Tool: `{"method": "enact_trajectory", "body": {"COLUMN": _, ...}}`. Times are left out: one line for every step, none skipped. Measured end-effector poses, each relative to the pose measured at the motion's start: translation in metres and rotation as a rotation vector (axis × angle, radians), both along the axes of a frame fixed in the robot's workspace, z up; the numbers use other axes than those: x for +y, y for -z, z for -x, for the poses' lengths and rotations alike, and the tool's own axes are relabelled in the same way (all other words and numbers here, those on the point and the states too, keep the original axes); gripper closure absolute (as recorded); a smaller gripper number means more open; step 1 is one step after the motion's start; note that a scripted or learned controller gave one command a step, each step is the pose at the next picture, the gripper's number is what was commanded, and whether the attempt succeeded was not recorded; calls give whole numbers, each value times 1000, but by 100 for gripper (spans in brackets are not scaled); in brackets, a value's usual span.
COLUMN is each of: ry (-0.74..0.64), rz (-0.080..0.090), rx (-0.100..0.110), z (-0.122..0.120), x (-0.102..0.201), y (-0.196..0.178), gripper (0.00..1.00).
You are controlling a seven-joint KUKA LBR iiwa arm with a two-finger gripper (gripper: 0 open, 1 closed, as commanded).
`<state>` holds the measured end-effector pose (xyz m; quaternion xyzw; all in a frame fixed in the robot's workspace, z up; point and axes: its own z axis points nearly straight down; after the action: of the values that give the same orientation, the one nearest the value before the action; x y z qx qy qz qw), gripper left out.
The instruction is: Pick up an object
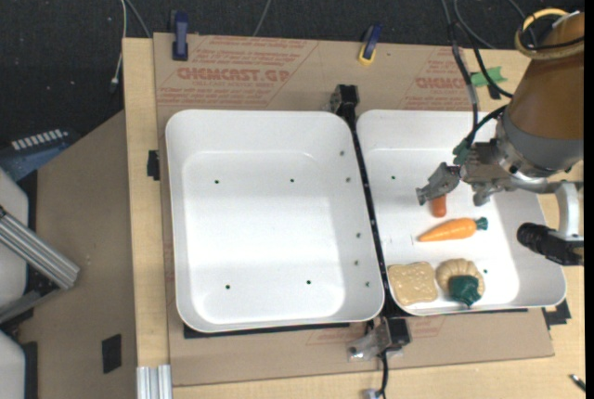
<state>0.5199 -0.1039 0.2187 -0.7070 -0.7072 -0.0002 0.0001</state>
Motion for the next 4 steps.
{"method": "enact_trajectory", "body": {"ry": 3, "rz": 0, "rx": 6, "z": -16, "x": -43, "y": 89, "gripper": 0}}
{"method": "enact_trajectory", "body": {"ry": 0, "rz": 0, "rx": -1, "z": -18, "x": -41, "y": 75, "gripper": 100}}
{"method": "enact_trajectory", "body": {"ry": 0, "rz": 0, "rx": -1, "z": -18, "x": -41, "y": 75, "gripper": 0}}
{"method": "enact_trajectory", "body": {"ry": -1, "rz": -1, "rx": 4, "z": -44, "x": -35, "y": 137, "gripper": 0}}
